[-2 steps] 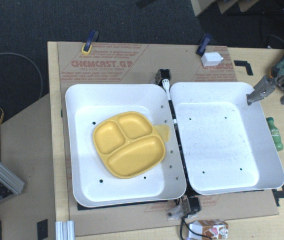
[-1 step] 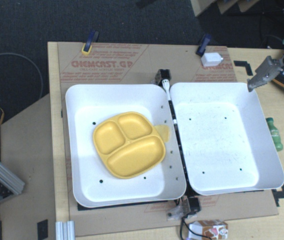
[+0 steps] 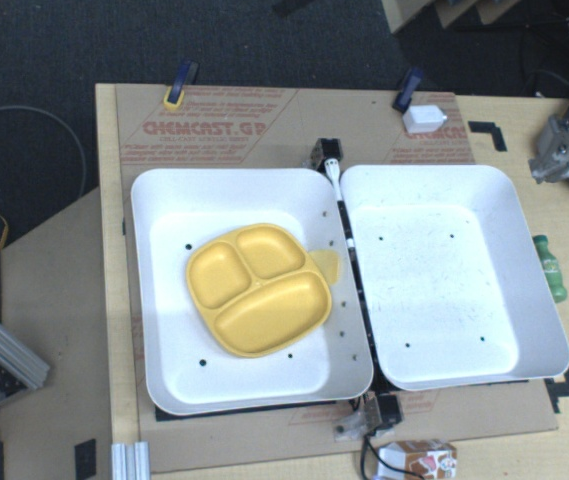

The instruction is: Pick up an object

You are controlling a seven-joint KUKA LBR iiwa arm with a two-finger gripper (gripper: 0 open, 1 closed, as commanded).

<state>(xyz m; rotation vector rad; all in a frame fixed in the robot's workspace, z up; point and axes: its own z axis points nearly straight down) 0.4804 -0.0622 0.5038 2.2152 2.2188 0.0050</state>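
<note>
Small brown-and-white box (image 3: 426, 460) with wiring sits closest to the lens, at the front edge of the surface (image 3: 264, 118), well away from the gripper. Task thing: yellow divided plate (image 3: 259, 290), three compartments, lying flat and right way up in the left bin (image 3: 154, 268), the bin farther from the gripper. A pale yellow scrap (image 3: 327, 265) touches the plate's rim on the gripper-facing side. Between plate and gripper lies the right bin (image 3: 524, 268), with dark specks on its floor. Green item (image 3: 551, 268) lies on the surface outside that bin's wall, nearer the camera than the gripper. White block (image 3: 424, 119) sits at the back, off to the gripper's side toward the bins. Gripper (image 3: 562, 153) is at the view's right margin, outside both bins, well apart from the plate; whether it is wide or narrow I cannot tell, too blurred and cut off, and nothing is visibly held. Step judged: start of approach, no reach made yet. Next move likely calls for travelling across the right bin, descending over the plate, and catching a raised rim or divider, since the plate is broad and shallow; a slip looks likely.
</note>
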